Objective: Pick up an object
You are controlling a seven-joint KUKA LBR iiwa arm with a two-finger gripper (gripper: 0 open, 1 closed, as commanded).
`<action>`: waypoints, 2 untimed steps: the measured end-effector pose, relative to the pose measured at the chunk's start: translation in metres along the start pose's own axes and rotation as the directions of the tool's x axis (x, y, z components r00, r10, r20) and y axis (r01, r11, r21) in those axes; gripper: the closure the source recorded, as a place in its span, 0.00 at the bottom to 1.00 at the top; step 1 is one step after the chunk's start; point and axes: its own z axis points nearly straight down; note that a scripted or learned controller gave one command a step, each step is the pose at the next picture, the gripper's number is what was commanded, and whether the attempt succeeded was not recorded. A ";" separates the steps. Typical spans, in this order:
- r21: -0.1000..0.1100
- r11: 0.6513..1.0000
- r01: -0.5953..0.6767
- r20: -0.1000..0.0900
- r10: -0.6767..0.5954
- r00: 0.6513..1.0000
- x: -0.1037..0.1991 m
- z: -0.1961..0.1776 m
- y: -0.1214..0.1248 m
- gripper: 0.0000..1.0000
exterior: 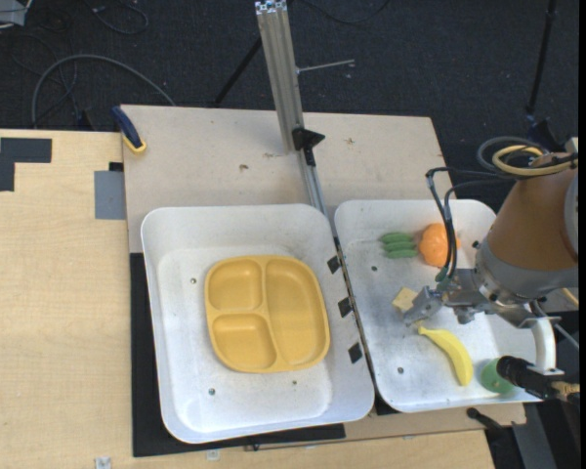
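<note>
Banana [448, 352] lies in the right bin [371, 262], its long axis slanting from upper left to lower right, no label legible. Just above it the claw [422, 307] hovers beside a pale block [404, 299]; its spread cannot be told. Orange [433, 245] and green piece [399, 245] lie farther back. A yellow divided plate [268, 313] sits in the left bin [176, 252].
</note>
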 end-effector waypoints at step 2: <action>-0.007 1.000 -0.001 0.001 0.001 1.000 -0.009 0.068 -0.006 0.00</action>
